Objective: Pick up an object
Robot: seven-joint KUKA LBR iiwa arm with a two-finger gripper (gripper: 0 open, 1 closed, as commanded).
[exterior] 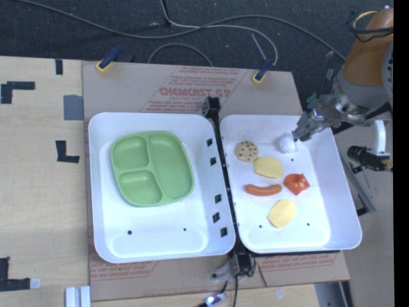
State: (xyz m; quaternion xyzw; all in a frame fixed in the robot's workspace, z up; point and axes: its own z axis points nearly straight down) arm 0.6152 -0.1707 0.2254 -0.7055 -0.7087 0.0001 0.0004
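The right bin (332, 171) holds several toy foods: a cookie (246, 151), a pale yellow piece (268, 167), a sausage (263, 189), a red piece (296, 183), a yellow potato-like piece (282, 213) and a small white ball (287, 144). My gripper (305, 130) hangs at the bin's upper right, its tip just above and to the right of the white ball. Nothing shows between its fingers.
A green three-compartment plate (152, 168) lies in the left bin (102, 190). A black divider strip (219, 171) runs between the bins. Cables cross the dark floor behind the bench, and clamps (108, 59) hold the cardboard's back edge.
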